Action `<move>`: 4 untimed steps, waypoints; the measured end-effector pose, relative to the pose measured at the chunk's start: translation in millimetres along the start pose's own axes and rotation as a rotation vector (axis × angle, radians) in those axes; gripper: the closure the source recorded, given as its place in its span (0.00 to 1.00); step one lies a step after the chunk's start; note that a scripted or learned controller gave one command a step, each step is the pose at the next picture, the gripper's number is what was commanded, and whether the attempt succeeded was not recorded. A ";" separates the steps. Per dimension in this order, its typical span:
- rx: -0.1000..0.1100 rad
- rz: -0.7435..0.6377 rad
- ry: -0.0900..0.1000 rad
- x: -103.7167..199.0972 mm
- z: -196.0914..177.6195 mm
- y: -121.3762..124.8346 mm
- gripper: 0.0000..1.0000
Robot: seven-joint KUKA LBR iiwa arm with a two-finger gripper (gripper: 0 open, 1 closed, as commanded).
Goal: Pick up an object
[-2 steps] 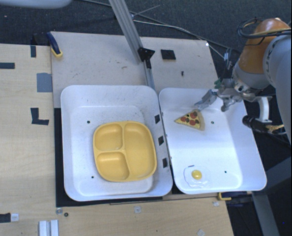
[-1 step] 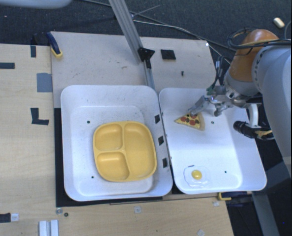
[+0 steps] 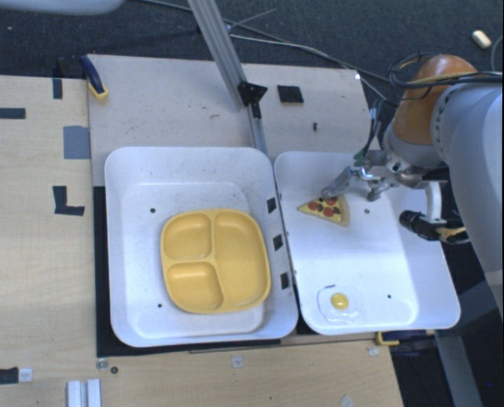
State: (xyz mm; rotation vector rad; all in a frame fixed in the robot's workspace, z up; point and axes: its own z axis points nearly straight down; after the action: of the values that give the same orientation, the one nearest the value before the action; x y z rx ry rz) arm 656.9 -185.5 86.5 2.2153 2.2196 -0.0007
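Pizza slice (image 3: 326, 209) in right bin (image 3: 422, 308) | gripper (image 3: 347, 184) just above, state unclear | fried egg (image 3: 338, 302) near | yellow plate (image 3: 215, 259) left bin (image 3: 120, 227)

Grey arm (image 3: 473, 134), orange band (image 3: 426, 100), black cables; gripper (image 3: 358, 181) seemingly metallic.

Illumination even and bright from above; soft, faint shadows. White bins (image 3: 362, 308) near overexposure. Slight overall softness, no motion blur.
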 end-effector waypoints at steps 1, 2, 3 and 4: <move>-0.001 -0.002 -0.001 0.6 -11.5 0.8 1.00; -0.001 0.000 0.003 2.8 -73.8 7.7 1.00; -0.003 0.000 0.003 3.8 -138.3 11.6 1.00; 0.001 0.000 0.004 3.2 -181.5 8.5 1.00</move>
State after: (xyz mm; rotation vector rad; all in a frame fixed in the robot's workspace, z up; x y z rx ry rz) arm 664.7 -181.5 268.0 2.2176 2.2218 0.0022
